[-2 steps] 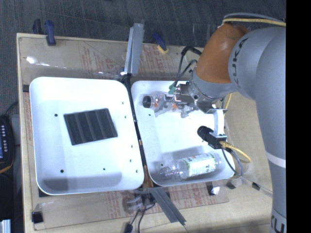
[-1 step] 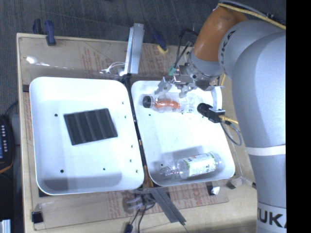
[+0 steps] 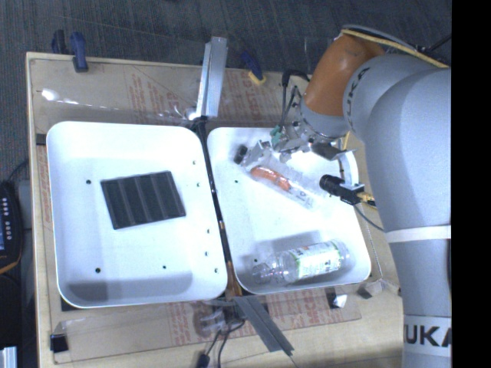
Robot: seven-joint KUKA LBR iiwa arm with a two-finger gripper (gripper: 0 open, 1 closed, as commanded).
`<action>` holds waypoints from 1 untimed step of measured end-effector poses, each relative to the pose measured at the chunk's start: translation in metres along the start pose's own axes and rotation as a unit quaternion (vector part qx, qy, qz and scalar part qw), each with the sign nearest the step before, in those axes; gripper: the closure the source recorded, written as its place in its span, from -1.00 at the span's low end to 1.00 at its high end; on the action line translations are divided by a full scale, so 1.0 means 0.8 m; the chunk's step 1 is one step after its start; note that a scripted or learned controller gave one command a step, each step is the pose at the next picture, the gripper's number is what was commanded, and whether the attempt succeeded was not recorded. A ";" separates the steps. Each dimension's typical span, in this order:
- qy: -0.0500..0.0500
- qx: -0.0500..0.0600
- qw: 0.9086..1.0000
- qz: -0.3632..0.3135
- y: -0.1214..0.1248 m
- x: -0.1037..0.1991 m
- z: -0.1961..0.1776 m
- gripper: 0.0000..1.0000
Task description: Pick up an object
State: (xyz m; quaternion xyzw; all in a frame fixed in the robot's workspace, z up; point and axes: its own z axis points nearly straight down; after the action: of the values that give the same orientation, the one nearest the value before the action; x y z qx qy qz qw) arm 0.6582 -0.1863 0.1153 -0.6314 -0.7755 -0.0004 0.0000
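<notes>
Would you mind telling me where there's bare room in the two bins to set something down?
Left bin: bare floor all around the dark ribbed mat, widest below it. Right bin: a free strip between the orange packet and the plastic bottle. Its upper end is crowded, under the end effector.

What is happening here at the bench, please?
A grey KUKA arm reaches in over the right bin, and its gripper is low at the far end of that bin, close to a clear packet with something orange inside. I cannot tell whether it holds anything. A clear plastic bottle lies on its side at the near end of the same bin. The left bin holds a dark ribbed pad.
</notes>
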 end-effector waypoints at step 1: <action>0.000 0.000 1.000 0.010 0.012 0.059 0.027 -1.00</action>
State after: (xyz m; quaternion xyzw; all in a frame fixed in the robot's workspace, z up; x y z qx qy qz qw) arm 0.6577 -0.1380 0.0936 -0.6389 -0.7693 0.0000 0.0000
